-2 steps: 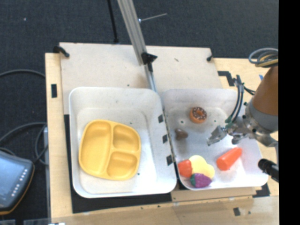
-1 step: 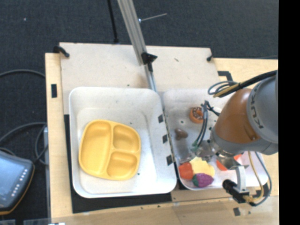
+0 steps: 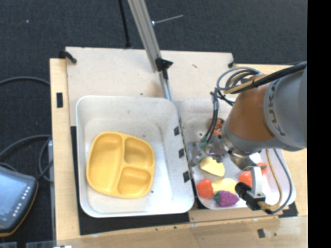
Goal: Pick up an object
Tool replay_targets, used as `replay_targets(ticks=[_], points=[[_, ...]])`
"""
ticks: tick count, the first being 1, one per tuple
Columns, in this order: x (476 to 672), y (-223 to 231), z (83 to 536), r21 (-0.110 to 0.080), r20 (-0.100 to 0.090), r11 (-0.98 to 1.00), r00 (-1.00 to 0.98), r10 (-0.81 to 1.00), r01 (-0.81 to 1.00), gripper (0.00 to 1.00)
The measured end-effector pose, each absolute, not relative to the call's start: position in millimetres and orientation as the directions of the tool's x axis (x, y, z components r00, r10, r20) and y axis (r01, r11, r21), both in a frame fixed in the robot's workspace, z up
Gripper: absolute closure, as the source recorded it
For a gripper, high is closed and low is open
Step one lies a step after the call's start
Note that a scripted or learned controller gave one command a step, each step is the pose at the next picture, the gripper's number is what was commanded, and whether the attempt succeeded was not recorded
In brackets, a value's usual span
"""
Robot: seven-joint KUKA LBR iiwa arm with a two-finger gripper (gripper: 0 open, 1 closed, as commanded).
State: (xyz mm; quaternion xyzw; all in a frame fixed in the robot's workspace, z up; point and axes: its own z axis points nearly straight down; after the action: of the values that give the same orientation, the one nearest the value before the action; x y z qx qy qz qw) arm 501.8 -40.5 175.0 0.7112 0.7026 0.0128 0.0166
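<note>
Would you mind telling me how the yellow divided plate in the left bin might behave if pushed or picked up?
The yellow divided plate looks like moulded plastic, so probably stiff and light. It lies flat and wide on the left bin floor, so it would likely slide rather than tip. Its low rounded rim may give little to grasp.

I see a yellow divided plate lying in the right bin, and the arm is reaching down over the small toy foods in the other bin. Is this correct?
Not quite. The camera view shows the yellow divided plate lying in the left bin, not the right one. The rest holds: the arm reaches down over the small toy foods in the other bin.
</note>
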Motion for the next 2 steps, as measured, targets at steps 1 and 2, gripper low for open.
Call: replay_targets(ticks=[1,2], points=[[501.8,-39.7,174.7,0.043,-0.006,-0.012,0.012,1.0,0.999,0.0],[501.8,-39.6,174.4,0.043,-0.006,-0.013,0.014,1.0,0.999,0.0]])
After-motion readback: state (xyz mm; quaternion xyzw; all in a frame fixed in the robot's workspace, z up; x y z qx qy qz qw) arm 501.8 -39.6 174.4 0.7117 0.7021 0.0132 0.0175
